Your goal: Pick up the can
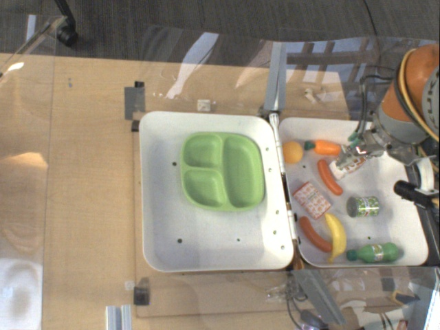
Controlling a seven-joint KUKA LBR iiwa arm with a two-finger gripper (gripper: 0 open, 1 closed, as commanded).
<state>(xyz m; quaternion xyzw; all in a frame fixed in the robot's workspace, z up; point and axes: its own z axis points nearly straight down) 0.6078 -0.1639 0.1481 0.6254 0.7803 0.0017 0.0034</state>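
The can (363,206) is small, silver with a green label, and lies on its side in the right bin (412,232), right of centre. My gripper (347,160) hangs over the upper middle of that bin, above and to the left of the can and apart from it. Its tip is close to the top end of a red sausage (330,176). Nothing can be seen held in it.
Around the can lie a carrot (326,145), an orange fruit (292,151), a pink patterned box (313,200), a banana (336,234), a second sausage (313,232) and a green bottle (375,253). A green divided plate (223,170) sits in the left bin (165,246).
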